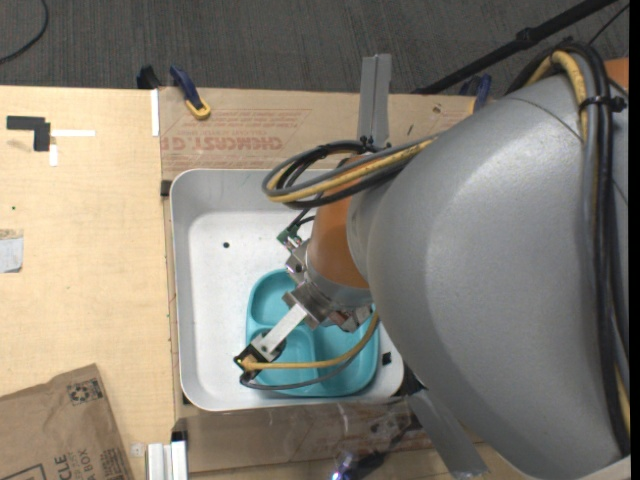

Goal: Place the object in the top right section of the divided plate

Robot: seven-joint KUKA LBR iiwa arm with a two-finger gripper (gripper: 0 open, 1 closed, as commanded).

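Your pincer (324, 308), its grip impossible to tell, hovered over the teal divided plate (262, 308); you needed to centre on its top right section.

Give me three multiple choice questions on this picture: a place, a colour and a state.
1. Where does the divided plate lie? A on the cardboard; B in the white bin; C on the floor.
2. What colour is the plate? A red; B yellow; C turquoise.
3. How does the plate show? A partly covered by the arm; B fully uncovered; C stacked on another plate.
Answers: 1 B, the bin's walls surround it; 2 C, its visible compartments are turquoise; 3 A, the grey arm overlaps its right side.
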